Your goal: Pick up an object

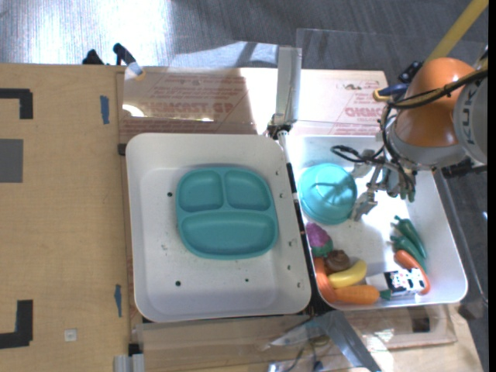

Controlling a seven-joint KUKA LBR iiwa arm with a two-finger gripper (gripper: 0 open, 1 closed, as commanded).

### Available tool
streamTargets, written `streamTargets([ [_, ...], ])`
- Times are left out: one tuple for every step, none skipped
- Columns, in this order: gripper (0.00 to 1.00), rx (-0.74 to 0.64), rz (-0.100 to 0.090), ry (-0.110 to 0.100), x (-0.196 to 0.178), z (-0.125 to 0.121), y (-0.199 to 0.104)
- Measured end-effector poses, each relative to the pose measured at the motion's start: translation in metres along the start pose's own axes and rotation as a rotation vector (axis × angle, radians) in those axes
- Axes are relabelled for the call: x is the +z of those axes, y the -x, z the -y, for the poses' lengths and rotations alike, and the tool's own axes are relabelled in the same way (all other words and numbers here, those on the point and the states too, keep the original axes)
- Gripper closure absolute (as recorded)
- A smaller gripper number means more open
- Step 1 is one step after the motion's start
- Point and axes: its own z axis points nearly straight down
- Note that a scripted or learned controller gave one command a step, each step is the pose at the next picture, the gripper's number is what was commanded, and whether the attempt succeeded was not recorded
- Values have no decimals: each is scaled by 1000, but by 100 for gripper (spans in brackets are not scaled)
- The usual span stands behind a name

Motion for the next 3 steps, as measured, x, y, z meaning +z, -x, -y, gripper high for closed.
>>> streamTargets([
  [0,-122,-2,6,2,22,34],
  [0,-60,-3,-3,0,-4,13],
  [0,53,-9,3,3,73,46],
])
